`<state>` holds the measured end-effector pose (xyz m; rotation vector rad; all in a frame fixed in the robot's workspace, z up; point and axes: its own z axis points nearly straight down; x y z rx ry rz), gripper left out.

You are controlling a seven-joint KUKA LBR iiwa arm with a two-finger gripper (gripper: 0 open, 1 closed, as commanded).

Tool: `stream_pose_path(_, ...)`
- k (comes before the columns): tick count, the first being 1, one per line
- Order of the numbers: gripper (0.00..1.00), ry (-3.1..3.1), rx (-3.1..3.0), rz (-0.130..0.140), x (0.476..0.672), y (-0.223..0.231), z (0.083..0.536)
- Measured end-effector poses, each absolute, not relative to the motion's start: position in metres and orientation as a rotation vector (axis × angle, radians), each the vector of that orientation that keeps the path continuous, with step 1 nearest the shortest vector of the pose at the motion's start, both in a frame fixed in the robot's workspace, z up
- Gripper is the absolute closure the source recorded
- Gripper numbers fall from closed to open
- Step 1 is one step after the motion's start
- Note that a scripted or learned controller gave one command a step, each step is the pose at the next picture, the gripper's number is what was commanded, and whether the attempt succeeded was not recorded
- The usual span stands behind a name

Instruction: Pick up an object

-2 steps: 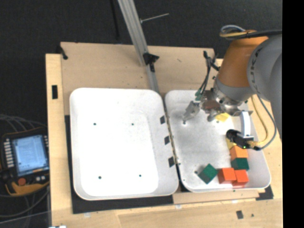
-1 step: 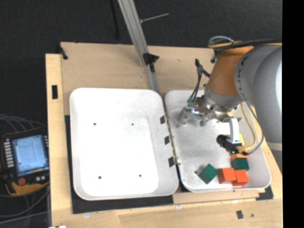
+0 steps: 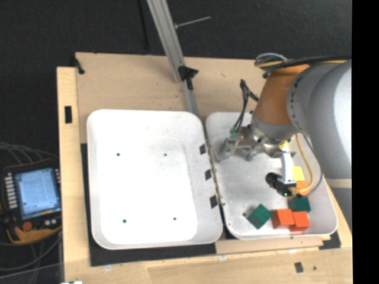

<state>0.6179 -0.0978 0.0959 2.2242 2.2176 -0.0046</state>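
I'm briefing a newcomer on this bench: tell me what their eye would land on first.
The grey arm dominates from the right, its hand low over the right bin near that bin's left wall. A green block and orange blocks cluster at that bin's near edge. The white left bin lies beside it.

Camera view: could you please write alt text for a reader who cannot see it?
The arm holds its tool over the left part of the right bin. A green block and two orange blocks lie near that bin's front edge, apart from the tool.

The right bin [image 3: 243, 185] has blocks [image 3: 283, 219] along its near edge, open floor beyond.
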Motion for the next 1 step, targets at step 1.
stream_pose_path(1, 1.0, 2.209, 2.229, 0.003, 0.6192, -0.0981, 0.1084)
